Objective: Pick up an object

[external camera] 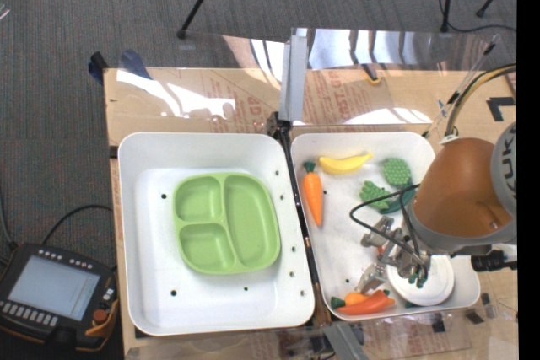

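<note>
The right bin (337, 265) holds a yellow banana (344, 163), an orange carrot (313, 194), two green toys (381, 194) at the back, an orange-red pepper-like toy (364, 303) at the front and a white round object (430, 282) at the front right. My gripper (390, 260) hangs low over the bin's front right part, just above the orange-red toy and beside the white object. Its fingers (376, 274) stand apart with nothing between them. The orange wrist band (456, 190) hides part of the bin's right side.
The left bin (143, 265) holds a green divided plate (226, 222). A metal post (293, 80) stands behind the bins. A black teach pendant (55, 291) lies at the bench's front left. Tripod legs stand on the floor behind.
</note>
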